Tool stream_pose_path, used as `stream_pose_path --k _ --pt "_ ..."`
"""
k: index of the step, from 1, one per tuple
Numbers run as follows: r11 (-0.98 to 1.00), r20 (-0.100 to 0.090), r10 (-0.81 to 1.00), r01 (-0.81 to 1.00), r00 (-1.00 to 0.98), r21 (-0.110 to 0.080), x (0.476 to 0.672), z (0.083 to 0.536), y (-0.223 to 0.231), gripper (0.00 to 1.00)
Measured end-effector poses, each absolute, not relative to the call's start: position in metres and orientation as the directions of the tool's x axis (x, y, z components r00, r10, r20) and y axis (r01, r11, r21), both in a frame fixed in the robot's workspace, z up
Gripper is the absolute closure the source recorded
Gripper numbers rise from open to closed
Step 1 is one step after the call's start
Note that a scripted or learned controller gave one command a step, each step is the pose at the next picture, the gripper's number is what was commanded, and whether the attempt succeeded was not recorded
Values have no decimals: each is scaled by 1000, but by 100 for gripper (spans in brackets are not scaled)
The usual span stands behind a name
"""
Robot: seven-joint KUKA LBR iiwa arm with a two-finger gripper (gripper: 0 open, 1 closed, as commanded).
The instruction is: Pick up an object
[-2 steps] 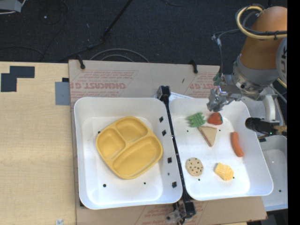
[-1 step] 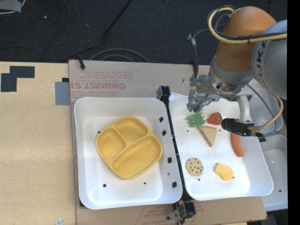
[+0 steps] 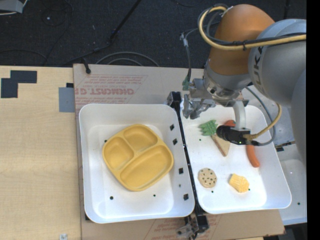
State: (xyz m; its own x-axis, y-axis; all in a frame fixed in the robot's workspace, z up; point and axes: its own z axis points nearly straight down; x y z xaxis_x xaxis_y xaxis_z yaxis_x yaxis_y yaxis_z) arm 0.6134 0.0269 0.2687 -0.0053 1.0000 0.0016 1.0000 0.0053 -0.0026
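Targets: green leafy toy (image 3: 208, 128), tan wedge (image 3: 220, 145), just below-right of claw; carrot (image 3: 253, 156), cookie (image 3: 207, 177), yellow chunk (image 3: 239, 183) farther below, all in right bin (image 3: 278, 191).
Claw (image 3: 192, 110): over bin's upper-left corner; grip state cannot tell.
Left bin (image 3: 95, 204): yellow divided plate (image 3: 137, 157), left of claw.

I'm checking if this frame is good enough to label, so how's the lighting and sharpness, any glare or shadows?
Camera view: even, bright light on both bins; the yellow divided plate and cookie are reasonably sharp; white bin walls look slightly washed out; the arm casts soft shadow around the gripper; the background floor is dark.
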Motion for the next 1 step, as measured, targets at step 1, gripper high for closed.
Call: stream_pose_path --k 1 --pt "5 1 1000 1000 -5 -5 618 248 82 100"
